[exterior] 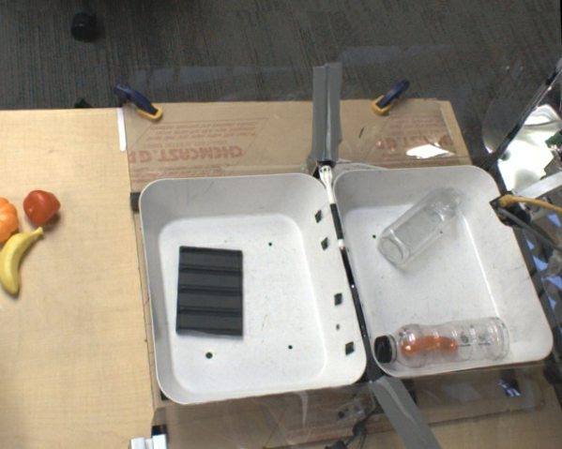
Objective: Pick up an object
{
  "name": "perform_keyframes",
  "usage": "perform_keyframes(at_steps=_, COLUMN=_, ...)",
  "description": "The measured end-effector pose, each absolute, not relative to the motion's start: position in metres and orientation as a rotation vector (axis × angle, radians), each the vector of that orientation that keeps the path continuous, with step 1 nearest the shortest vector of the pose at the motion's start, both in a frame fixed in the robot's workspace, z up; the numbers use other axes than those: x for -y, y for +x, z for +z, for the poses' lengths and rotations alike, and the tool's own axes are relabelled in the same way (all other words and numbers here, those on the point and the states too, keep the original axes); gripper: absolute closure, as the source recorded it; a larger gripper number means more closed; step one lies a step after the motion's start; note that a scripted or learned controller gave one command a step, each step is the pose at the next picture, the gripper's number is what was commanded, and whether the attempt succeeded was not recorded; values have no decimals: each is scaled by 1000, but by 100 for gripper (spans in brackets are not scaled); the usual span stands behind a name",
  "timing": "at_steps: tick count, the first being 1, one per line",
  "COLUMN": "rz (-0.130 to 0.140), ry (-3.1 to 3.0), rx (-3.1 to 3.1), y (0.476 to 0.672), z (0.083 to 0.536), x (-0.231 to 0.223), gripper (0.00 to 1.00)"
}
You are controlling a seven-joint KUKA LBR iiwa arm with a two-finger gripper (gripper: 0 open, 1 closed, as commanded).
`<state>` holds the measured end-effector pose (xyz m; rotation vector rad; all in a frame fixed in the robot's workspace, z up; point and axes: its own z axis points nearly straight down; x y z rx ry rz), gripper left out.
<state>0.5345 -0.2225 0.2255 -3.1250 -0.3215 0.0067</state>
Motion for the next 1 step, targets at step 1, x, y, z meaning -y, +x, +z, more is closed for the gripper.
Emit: perform_keyframes(at_steps=1, rz=10, ry=-3113, rx=405, y=583, z=111, x=141, gripper=0)
